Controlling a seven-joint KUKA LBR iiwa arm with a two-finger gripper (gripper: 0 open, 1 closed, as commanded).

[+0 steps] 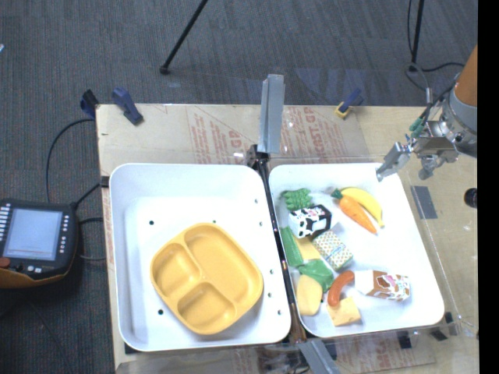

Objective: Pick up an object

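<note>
Pincer (407, 159) hangs open and empty; the carrot (358, 211) just below-left looks light, rigid, slick, best pinched across its middle

Toy foods lie clustered in the right bin (413, 232): a banana (366, 201) touching a carrot (357, 213) near the far edge; a black-and-white cow carton (310, 222) beside green broccoli (296, 199); a patterned box (333, 248); a red sausage (340, 288); a potato (309, 295); a small milk carton (383, 285) on its side.
</note>
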